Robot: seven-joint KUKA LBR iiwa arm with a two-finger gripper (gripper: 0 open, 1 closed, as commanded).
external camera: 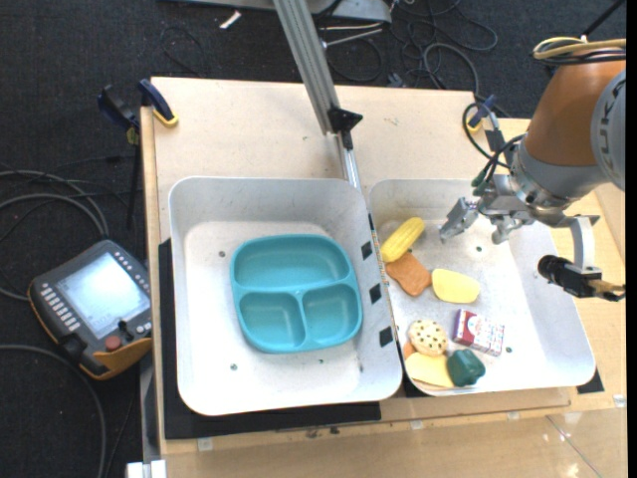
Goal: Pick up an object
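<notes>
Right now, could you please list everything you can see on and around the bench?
Divided tray: one, teal, in the left bin.
Bins: two, white, left and right, side by side on the bench.
Corn cob: one, yellow, right bin, upper left.
Orange piece: one, just below the corn.
Yellow piece: one, centre of the right bin.
Cookie: one, tan with dark chips, right bin, lower left.
Small box: one, red and white, beside the cookie.
Green piece: one, dark green, near the front edge.
Pendant: one, grey and orange, on the floor at left.
Gripper: one, grey, over the right bin's upper part.
</notes>
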